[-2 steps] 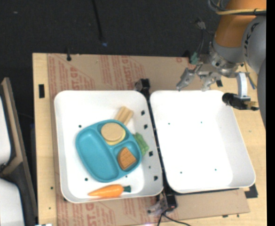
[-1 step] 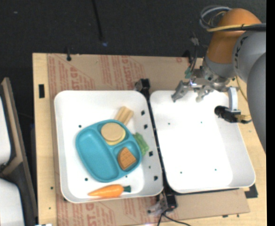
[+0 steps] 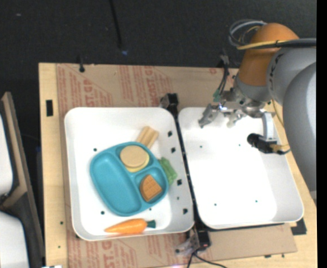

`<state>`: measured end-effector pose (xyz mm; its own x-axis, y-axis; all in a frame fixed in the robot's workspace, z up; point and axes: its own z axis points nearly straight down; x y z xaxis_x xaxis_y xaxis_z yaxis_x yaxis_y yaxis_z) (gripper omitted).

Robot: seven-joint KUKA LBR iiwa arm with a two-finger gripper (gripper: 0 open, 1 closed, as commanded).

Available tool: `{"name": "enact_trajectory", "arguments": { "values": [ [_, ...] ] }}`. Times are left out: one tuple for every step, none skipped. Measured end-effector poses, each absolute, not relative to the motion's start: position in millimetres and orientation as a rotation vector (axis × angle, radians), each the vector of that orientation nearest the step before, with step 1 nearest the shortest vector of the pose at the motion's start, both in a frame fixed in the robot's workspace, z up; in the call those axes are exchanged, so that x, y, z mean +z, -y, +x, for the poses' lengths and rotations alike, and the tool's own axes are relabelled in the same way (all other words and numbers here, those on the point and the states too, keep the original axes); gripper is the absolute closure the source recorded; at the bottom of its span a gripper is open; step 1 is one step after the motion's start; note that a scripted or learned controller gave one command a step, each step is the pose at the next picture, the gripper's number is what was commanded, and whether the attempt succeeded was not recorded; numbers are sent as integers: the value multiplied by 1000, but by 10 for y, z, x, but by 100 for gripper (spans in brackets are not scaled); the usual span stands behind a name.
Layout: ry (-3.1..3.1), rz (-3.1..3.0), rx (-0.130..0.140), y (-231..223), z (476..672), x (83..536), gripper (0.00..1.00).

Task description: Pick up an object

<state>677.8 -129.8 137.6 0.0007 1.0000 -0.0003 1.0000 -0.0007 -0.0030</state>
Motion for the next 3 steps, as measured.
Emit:
{"name": "enact_trajectory", "arguments": {
  "values": [
    [2222, -2224, -2, 1304, 6791, 1512, 100],
    [2223, -2224, -4, 1299, 6789, 1940, 100],
    [2224, -2225, -6, 1307, 6798, 2476, 100]
  ]
}}
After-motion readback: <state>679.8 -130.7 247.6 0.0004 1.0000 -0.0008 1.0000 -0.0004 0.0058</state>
